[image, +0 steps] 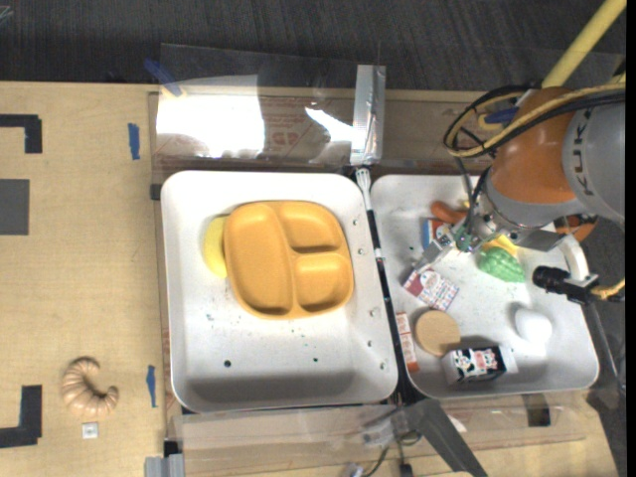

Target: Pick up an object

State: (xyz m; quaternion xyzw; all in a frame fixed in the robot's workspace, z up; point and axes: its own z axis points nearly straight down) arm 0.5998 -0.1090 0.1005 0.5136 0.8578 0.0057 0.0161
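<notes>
The grey arm with its orange band [532, 172] reaches in from the right and hangs over the right-hand shallow white bin [581, 361]. Its two-finger gripper [459, 238] sits low in that bin's upper middle, just beside a green leafy plastic toy [500, 263]; whether the claw is parted or closed, or has anything in it, I cannot tell from here.

Below the gripper lies a small pink-and-white printed carton [431, 288], then a round tan disc [436, 332], and nearest the front wall a small black-and-white carton [475, 363]. An orange piece [444, 211] rests near the back of the bin.

The left white bin [189, 366] holds an orange-yellow moulded plastic tray with three compartments [289, 256], covering a yellow object [213, 243]. A tan curled toy [87, 386] lies on the cardboard bench [70, 266], well apart from both bins.
</notes>
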